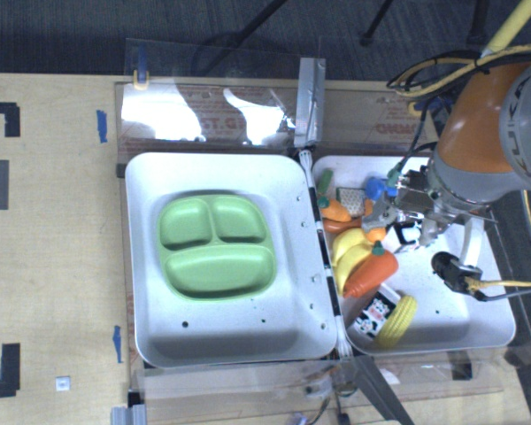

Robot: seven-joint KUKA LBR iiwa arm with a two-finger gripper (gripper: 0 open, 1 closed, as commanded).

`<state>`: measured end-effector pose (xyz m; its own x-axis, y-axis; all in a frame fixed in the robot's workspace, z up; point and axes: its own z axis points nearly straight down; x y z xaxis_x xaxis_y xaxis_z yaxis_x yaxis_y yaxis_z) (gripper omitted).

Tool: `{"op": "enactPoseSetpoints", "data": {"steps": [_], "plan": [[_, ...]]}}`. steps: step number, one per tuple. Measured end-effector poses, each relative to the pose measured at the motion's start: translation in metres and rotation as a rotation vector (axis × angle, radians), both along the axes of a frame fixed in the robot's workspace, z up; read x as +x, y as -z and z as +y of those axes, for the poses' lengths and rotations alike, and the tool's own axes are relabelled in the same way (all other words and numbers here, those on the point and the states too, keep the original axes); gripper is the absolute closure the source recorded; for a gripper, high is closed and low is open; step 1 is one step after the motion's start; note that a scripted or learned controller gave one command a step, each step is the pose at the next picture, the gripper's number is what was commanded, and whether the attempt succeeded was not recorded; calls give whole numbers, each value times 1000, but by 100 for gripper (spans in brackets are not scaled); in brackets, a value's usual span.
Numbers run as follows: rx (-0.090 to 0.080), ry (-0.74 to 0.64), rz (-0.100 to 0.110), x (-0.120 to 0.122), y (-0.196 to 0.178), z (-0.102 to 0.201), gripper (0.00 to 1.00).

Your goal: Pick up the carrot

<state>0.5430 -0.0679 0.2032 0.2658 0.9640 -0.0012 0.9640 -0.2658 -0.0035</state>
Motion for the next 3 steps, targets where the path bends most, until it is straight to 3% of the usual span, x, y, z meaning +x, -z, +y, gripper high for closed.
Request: {"op": "enactPoseSetpoints", "data": {"steps": [1, 2, 3], "plan": [[3, -274, 2, -2, 20, 9, 0], [4, -459, 1, 1, 50, -45, 0], [-13, -657, -30, 35, 85, -38, 0]]}}
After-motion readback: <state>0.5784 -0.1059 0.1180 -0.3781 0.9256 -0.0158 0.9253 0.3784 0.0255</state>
